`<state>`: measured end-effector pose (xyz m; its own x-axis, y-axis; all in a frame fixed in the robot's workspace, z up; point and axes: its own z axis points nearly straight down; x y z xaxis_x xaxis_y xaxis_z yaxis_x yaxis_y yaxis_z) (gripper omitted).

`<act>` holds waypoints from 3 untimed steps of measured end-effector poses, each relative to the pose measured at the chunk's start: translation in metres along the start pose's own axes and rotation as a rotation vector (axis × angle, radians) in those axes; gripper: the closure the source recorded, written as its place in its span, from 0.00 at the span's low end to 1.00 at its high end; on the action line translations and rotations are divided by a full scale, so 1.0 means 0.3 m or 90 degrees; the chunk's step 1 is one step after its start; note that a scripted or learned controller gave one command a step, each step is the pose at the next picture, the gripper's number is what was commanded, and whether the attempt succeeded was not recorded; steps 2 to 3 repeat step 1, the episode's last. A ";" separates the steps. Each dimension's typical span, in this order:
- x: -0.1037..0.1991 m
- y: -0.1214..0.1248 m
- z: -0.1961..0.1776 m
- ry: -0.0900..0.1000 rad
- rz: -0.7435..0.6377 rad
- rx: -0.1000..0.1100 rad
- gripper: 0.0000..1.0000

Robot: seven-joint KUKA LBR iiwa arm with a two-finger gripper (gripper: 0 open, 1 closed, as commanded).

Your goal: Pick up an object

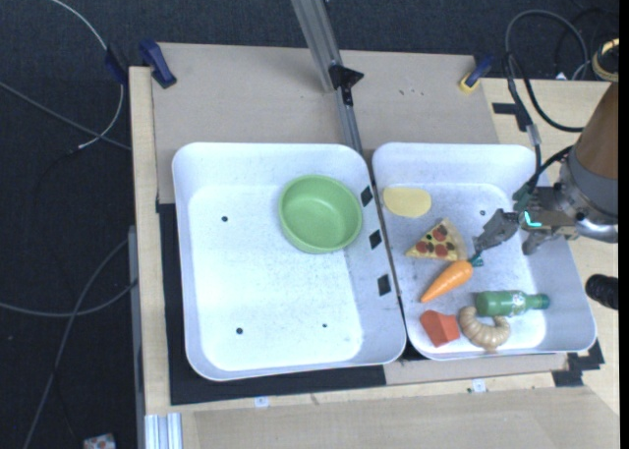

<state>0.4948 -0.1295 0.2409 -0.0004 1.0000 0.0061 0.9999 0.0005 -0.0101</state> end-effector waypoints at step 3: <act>0.000 0.002 -0.004 0.000 0.000 -0.002 0.00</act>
